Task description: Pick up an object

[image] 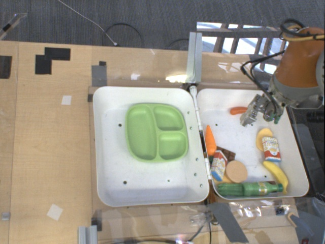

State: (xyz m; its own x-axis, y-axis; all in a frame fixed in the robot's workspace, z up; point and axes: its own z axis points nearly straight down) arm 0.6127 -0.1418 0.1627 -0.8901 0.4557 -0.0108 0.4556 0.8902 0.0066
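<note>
Right-hand white bin (299, 151) holds the clutter; gripper (250, 119) hangs over its far end, finger state not discernible; small orange-red sausage (237, 111) lies just to the gripper's left, long axis across the bin

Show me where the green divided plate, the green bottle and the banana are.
green divided plate (155, 132), camera view, on the ridge between its compartments.
green bottle (249, 188), camera view, on the middle of its body, lying along the near wall.
banana (277, 173), camera view, on the middle of its curved yellow body.
</note>
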